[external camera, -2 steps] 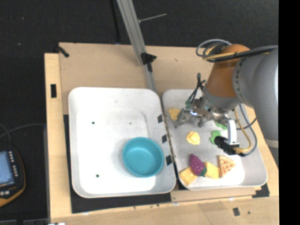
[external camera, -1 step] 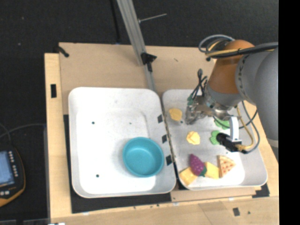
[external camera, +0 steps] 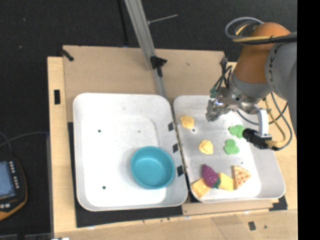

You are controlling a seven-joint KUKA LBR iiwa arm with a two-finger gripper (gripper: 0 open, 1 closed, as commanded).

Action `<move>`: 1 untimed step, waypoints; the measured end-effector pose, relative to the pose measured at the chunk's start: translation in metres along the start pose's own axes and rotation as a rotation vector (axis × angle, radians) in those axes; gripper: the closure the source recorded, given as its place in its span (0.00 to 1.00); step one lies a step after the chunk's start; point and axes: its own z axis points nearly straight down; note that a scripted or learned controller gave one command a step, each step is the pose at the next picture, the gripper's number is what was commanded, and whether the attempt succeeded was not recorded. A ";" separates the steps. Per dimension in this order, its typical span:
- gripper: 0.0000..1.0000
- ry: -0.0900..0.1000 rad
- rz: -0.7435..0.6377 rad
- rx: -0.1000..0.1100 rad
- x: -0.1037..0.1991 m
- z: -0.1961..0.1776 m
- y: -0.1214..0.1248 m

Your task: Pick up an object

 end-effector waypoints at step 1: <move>1.00 0.000 -0.004 0.000 -0.002 -0.055 0.002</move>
